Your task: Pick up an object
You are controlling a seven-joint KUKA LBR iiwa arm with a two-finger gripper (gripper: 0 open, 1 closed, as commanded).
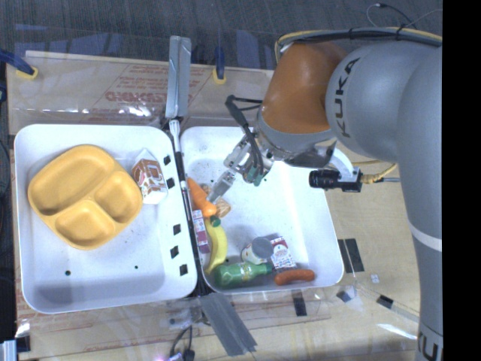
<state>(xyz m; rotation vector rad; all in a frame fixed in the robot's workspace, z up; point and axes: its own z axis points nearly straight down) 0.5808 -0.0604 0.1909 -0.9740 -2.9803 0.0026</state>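
While fingers (pixel 219 189) hover just above carrot (pixel 198 195), we cannot tell their state; nothing lifted, pick undone.

Arm (pixel 376 104) enters from right, orange band above wrist facing camera. Gripper (pixel 219 189) angled down-left, low inside the right bin; wrist cabling looped beside it.
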